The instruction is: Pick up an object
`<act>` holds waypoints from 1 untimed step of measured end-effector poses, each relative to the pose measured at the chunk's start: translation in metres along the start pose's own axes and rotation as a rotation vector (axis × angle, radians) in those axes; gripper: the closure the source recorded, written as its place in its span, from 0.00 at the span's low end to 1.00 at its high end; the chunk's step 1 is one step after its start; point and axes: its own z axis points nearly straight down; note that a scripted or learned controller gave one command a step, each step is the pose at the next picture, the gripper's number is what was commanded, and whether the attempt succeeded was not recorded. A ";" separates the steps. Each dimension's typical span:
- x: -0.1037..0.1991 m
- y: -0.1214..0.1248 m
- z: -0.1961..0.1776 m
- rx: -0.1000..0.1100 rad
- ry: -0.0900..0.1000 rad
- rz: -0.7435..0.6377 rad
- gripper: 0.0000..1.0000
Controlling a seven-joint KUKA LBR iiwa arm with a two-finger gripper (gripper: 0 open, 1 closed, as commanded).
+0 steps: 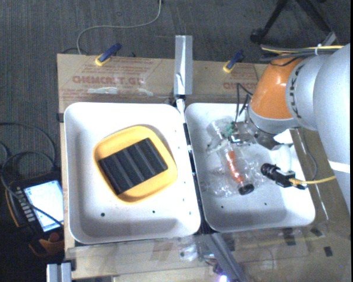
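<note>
A yellow tray-like object with a black ribbed insert (135,163) lies tilted in the left bin (82,216). In the right bin (282,213) lies a crumpled clear plastic packet (223,157) holding an orange tube (232,163) with a black end (246,188). My gripper (239,133) hangs low over the packet's upper end, near a small green piece (229,133). The orange wrist band (270,98) and grey arm cover the bin's right rear part. Nothing is visibly lifted.
A black connector on a yellow cable (276,174) hangs over the right bin beside the packet. A metal post (183,69) stands behind the seam between the bins. Cardboard with two blue-yellow clamps (109,53) backs the bench. A handheld pendant (38,201) lies at the left.
</note>
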 end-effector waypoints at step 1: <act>-0.018 -0.031 -0.001 -0.006 -0.003 -0.132 0.00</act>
